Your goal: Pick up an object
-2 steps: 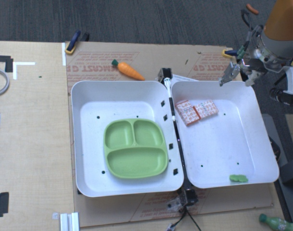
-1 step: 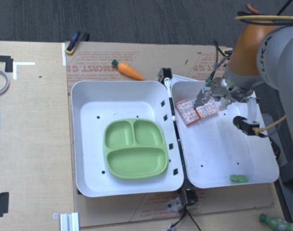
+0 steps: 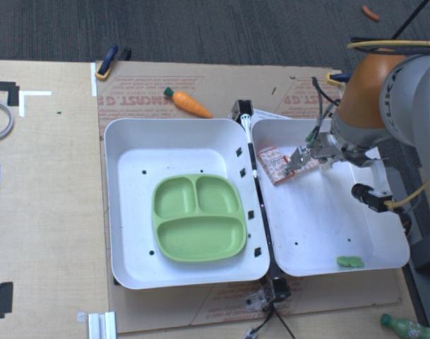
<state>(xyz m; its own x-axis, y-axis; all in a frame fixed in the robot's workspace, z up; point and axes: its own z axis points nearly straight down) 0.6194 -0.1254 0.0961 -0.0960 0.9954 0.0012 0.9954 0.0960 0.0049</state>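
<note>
A small red and white packet lies in the right bin, near its upper left corner and close to the wall between the bins. My gripper sits low at the packet's right end and touches or overlaps it. The wrist hides the contact, so a grasp cannot be made out. A small green object rests by the right bin's front edge, well away from the gripper. In the left bin a green divided plate lies flat in the middle.
An orange toy carrot lies on the cardboard behind the left bin. A blue clip sits at the cardboard's far left corner. A green bottle lies on the floor at the front right.
</note>
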